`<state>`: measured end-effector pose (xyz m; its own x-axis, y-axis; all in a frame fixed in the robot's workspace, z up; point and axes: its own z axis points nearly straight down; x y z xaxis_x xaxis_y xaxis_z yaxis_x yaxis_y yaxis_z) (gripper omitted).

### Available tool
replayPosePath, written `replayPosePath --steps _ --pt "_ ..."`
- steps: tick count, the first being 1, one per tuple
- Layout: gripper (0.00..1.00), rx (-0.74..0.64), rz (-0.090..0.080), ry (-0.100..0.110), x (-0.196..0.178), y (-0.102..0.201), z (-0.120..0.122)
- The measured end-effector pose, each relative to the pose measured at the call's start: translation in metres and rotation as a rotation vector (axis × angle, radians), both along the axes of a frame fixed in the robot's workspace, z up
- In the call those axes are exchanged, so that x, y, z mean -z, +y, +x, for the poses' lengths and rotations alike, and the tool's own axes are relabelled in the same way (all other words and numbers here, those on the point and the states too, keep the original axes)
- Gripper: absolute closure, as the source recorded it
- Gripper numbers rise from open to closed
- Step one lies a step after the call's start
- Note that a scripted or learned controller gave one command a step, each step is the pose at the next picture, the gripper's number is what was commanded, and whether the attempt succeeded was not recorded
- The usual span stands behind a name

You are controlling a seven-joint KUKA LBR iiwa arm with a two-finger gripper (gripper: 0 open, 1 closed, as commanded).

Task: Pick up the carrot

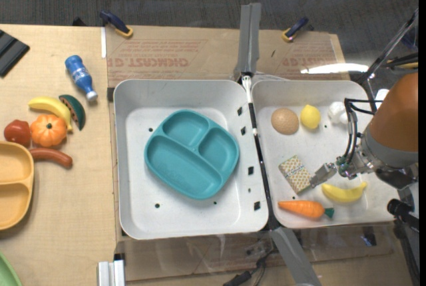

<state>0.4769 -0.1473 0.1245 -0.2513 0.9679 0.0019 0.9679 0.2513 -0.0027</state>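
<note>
We see two white bins side by side. The left bin (133, 165) holds one teal plate (192, 153) with three parts. The right bin (266, 145) holds one carrot (301, 209), and it lies near the front edge with its green end pointing right. Just above the carrot sits one little tan block (295, 173). One banana (344, 193) lies to the right of the carrot, a little higher up. At the back we count one brown egg (285, 121), one lemon (310, 116) and one white thing (337, 113) we cannot name.

The gripper (326, 173) hangs between the tan block and the banana, above the carrot and apart from it. We cannot tell how it is set, but nothing is in it.

On the bench to the left we count one blue bottle (80, 78), one more banana (49, 107), one small pumpkin (48, 131), one tomato (16, 133), one sausage (52, 157) and one yellow dish (13, 186).
</note>
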Motion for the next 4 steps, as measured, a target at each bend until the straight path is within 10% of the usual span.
replayPosePath --steps 1,2,3,4 --pt "0.00 -0.063 -0.001 -0.003 -0.067 0.067 0.001" --pt "0.00 -0.230 0.000 -0.002 0.033 0.041 0.000" --pt "0.00 -0.214 -0.001 -0.003 -0.067 0.079 0.001" --pt "0.00 -0.382 0.001 -0.001 0.013 0.041 0.003"
